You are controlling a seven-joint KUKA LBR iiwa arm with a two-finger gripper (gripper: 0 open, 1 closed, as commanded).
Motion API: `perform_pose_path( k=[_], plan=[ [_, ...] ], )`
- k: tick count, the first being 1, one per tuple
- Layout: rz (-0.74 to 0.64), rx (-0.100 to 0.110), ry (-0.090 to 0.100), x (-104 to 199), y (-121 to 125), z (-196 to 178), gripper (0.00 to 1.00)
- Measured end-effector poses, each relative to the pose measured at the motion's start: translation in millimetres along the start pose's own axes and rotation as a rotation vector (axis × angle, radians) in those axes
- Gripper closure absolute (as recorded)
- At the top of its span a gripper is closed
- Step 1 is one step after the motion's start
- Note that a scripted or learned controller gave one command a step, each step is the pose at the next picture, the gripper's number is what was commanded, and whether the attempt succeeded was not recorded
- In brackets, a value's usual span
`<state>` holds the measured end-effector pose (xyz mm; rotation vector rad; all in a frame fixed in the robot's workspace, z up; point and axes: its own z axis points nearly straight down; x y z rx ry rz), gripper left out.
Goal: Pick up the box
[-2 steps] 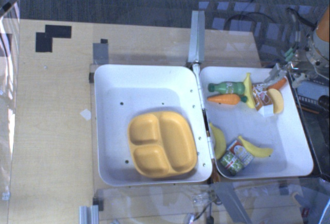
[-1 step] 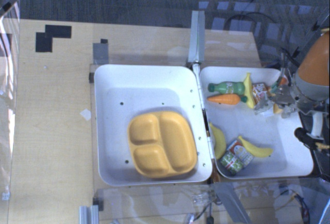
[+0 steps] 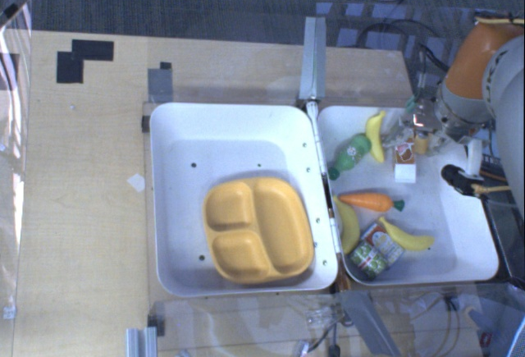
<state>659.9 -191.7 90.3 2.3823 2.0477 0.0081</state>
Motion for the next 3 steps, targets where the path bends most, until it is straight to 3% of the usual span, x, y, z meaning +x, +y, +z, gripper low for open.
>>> perform_pose_path(
  k=[1,2,3],
  plan=[
    [-0.009,-0.002,0.004,3.7,2.6,-16.1,1.0],
    [-0.012,0.01,0.006,-1.6,12.1,-7.1,1.0],
    [0.001,0.008,0.004,-1.1,13.5,-7.6,1.0]
  ],
)
